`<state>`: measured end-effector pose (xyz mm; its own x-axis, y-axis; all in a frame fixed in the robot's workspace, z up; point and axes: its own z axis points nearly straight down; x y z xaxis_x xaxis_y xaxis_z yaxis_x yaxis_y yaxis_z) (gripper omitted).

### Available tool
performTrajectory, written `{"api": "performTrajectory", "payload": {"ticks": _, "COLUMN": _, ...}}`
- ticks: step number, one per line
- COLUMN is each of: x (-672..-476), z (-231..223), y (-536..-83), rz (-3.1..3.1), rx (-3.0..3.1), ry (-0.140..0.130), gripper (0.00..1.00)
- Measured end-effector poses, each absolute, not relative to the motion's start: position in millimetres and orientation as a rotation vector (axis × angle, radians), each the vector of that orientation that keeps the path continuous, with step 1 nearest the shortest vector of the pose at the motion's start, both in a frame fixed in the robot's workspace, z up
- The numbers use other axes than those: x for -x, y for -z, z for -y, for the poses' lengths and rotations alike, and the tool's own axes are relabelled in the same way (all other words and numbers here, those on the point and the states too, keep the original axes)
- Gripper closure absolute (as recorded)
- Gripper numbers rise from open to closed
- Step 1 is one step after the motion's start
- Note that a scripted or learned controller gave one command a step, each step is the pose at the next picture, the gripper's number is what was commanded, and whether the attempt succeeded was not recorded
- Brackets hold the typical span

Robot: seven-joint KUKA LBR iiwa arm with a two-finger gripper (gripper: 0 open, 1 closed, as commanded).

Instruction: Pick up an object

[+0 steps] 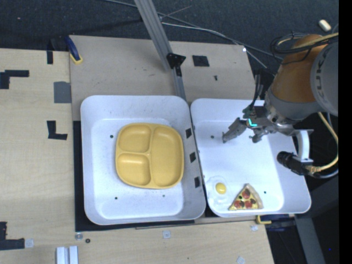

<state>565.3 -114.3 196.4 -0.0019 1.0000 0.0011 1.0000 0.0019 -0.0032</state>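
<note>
In the right bin (pixel 286 164) a toy pizza slice (pixel 246 198) lies near the front edge, with a toy fried egg (pixel 219 188) just to its left. My gripper (pixel 243 135) hovers over the bin's back half, well behind both toys. Its two fingers are spread open, and nothing sits between them. The grey arm with its orange band (pixel 300 65) reaches in from the right.
The left bin (pixel 96 147) holds a yellow divided plate (pixel 149 155) at its centre. A slanted metal pole (pixel 159 32) rises behind the bins. A black cable connector (pixel 294 163) hangs over the right bin's right side.
</note>
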Motion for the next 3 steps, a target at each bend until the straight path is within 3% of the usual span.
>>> {"api": "performTrajectory", "payload": {"ticks": 1, "x": -565.5, "z": 114, "y": -197, "rz": 2.222, "rx": 2.218, "ry": -0.001, "gripper": 0.00}}
{"api": "performTrajectory", "payload": {"ticks": 3, "x": -556.6, "z": 109, "y": -86, "rz": 2.224, "rx": 2.221, "ry": -0.002, "gripper": 0.00}}
